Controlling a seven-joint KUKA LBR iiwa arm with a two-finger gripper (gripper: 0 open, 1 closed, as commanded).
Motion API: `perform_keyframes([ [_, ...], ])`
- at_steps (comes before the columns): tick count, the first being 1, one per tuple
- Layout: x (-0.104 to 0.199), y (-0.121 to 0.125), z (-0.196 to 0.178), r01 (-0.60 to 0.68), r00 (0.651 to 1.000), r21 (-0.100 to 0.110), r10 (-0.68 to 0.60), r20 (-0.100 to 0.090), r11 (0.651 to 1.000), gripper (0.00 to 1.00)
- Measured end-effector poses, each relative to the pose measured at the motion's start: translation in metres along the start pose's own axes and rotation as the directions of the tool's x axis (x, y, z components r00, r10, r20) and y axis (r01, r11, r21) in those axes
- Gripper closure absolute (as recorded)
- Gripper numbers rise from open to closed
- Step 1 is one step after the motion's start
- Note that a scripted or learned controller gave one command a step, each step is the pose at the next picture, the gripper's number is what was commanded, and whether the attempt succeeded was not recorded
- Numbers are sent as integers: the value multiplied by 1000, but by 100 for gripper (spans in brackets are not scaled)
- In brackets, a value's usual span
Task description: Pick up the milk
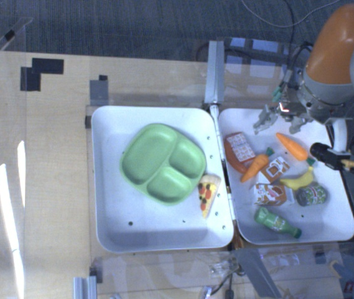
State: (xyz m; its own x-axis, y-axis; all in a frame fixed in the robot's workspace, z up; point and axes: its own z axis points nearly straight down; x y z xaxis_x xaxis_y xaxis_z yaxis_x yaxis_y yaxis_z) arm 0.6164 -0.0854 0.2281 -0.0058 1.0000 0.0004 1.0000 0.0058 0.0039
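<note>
The milk looks like the small brown-and-white carton lying in the right bin, near its front middle. A similar small carton lies just behind it, and I cannot tell which of the two is the milk. My gripper hangs over the back of the right bin, well behind both cartons. Its two grey fingers are spread open with nothing between them.
Around the cartons lie two carrots, a banana, a can, a green bottle and a red box. The left bin holds a green divided plate and a pizza slice.
</note>
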Motion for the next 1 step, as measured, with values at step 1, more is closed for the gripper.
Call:
perform_keyframes([
  [1, -12, -94, 120, -45, 999, 2, 45, 0, 999, 0],
])
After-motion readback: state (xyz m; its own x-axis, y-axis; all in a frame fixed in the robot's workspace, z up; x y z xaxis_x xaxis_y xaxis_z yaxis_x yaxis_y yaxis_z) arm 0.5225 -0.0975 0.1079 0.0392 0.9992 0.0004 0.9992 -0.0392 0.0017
